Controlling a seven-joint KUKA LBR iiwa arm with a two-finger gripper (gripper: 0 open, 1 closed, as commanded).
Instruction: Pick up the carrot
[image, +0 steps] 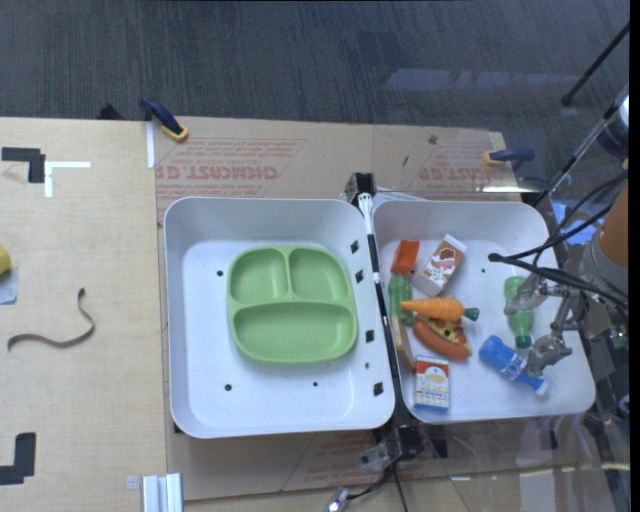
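Right bin (470, 215): carrot (432, 308) lies mid-left, touching the hot dog (442, 338) just near of it. Claw (537, 320) sits at the bin's right edge, fingers apart, holding nothing. Approach from above, pinch across the orange body, avoid the hot dog.

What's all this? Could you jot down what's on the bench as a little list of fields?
left bin: holds a green divided plate
right bin: toy food, small cartons and bottles
carrot: lying in the right bin, over a hot dog
blue bottle: near the bin's right side
gripper: above the right bin's right side, apart from the carrot
task state: carrot not yet picked up
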